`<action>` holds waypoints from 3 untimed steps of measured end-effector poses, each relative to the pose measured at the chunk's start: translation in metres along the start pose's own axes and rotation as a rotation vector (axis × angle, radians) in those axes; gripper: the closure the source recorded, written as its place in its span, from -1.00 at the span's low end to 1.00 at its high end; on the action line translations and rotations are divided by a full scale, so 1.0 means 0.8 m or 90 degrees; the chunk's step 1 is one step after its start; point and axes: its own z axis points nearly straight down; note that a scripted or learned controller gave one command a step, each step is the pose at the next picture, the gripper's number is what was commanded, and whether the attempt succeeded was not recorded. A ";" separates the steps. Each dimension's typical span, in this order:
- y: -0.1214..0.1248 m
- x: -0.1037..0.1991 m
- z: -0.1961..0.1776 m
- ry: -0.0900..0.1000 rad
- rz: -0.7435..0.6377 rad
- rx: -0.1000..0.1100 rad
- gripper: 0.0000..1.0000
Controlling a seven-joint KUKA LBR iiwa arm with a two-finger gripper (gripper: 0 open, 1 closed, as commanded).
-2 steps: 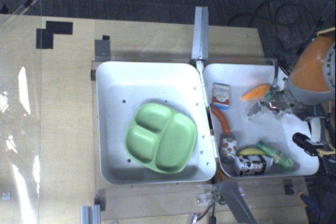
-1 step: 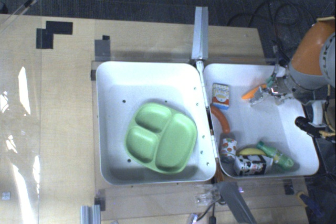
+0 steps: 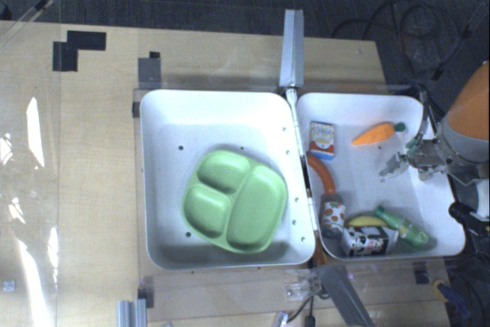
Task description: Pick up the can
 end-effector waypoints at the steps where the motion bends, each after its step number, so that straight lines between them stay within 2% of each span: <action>1: -0.009 0.002 0.028 0.001 -0.006 0.001 -1.00; 2: -0.006 0.001 0.013 0.000 -0.007 -0.004 1.00; 3: -0.006 0.001 0.013 0.000 -0.007 -0.004 -1.00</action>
